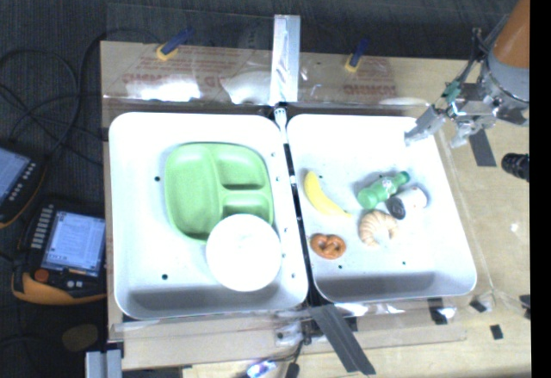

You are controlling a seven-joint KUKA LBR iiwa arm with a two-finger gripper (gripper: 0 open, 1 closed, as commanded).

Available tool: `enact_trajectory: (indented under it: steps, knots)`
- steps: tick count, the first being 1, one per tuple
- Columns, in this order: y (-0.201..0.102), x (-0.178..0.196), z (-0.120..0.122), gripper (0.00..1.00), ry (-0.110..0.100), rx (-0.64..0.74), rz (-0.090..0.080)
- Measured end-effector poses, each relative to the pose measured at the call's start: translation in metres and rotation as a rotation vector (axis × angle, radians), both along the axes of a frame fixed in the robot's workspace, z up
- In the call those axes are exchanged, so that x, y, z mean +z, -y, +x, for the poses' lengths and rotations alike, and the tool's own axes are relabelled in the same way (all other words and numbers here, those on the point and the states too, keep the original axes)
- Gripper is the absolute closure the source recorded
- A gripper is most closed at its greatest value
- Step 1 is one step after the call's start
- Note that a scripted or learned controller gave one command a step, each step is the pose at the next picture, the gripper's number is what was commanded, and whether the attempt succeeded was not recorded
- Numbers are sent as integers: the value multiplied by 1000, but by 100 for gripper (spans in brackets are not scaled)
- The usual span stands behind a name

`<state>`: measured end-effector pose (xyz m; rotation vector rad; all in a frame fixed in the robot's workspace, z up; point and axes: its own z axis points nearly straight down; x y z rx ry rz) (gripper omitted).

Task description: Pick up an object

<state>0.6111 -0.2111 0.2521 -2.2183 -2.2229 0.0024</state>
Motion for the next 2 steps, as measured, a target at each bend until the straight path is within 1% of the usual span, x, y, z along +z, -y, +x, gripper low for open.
enact_trajectory:
  steps: [1,2]
  knots:
    - [0,-152,37,0,6,-184,10]
    - [-10,-162,2,0,13,120,-5]
